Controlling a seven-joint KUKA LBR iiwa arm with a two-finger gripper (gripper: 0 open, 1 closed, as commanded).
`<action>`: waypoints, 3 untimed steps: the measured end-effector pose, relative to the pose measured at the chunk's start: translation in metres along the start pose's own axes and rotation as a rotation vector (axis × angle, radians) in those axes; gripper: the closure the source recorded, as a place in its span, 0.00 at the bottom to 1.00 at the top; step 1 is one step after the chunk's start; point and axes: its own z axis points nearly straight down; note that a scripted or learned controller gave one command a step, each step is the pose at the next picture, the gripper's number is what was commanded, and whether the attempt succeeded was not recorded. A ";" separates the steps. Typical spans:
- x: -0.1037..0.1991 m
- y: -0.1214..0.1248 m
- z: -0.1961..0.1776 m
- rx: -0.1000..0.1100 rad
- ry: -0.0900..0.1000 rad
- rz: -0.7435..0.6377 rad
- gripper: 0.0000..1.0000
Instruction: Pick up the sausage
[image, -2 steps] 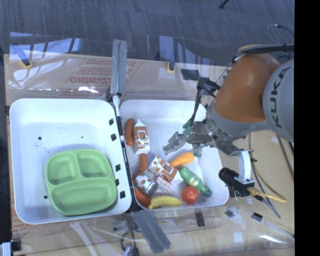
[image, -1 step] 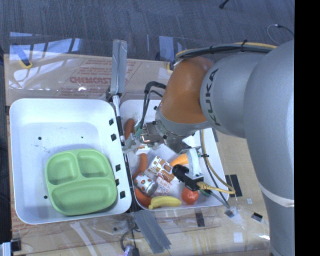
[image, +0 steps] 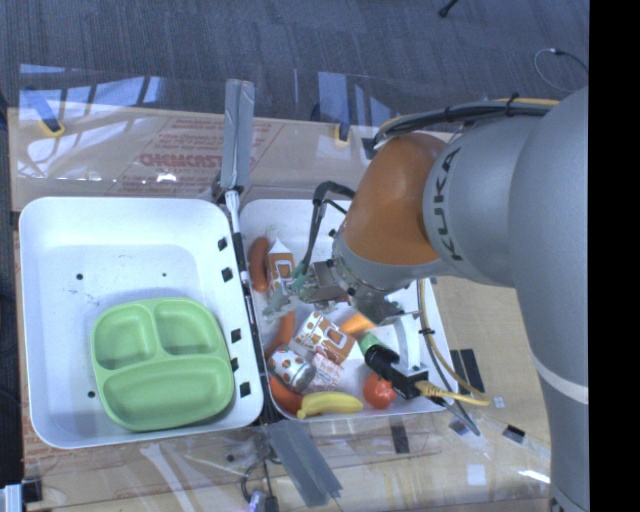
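- Nearest you, the banana (image: 330, 403) and tomato (image: 378, 392) crowd the right bin's (image: 287, 214) front edge. They are well clear of the target and carry little risk.
- In mid-bin the snack packet (image: 325, 342) and carrot (image: 285, 328) lie just below the gripper (image: 308, 287). The carrot is long and orange-red like the target, so a descent that falls short may take it instead.
- The gripper hangs low over the clutter. You cannot tell how far open it is, and nothing shows in its grasp.
- Farther back, the sausage (image: 259, 262) lies along the bin wall on the side of the neighbouring bin, with a small carton (image: 281, 270) touching or just beside it. The wall may block the closing, or the carton may get pinched along with it.
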 end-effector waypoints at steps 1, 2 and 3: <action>-0.064 0.027 0.049 -0.002 0.000 0.175 0.00; -0.061 0.034 0.099 0.000 0.001 0.055 0.00; -0.061 0.034 0.089 0.000 0.001 0.051 1.00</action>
